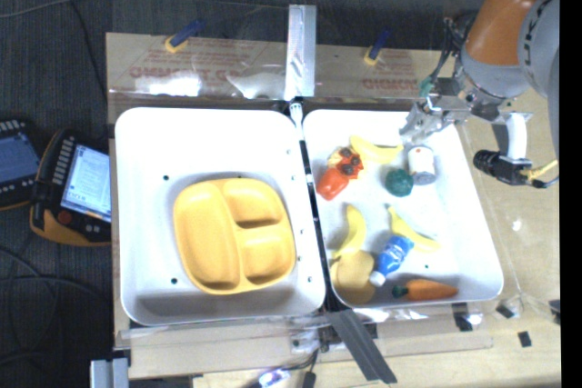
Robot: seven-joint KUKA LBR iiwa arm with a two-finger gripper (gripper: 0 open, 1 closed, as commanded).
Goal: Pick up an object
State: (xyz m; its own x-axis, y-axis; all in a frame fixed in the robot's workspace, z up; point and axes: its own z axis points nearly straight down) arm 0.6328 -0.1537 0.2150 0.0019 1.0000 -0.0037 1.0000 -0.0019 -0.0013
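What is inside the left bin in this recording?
The left bin holds one yellow divided tray, its three compartments bare. The bin floor beneath the tray is covered, so anything under it cannot be seen.

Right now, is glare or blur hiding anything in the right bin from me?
Camera view: the white right bin is bright and nearly washed out, so its walls are hard to trace; the small white cup almost blends into it. The items look soft, and the gripper is too blurred to read. The yellow tray is evenly lit.
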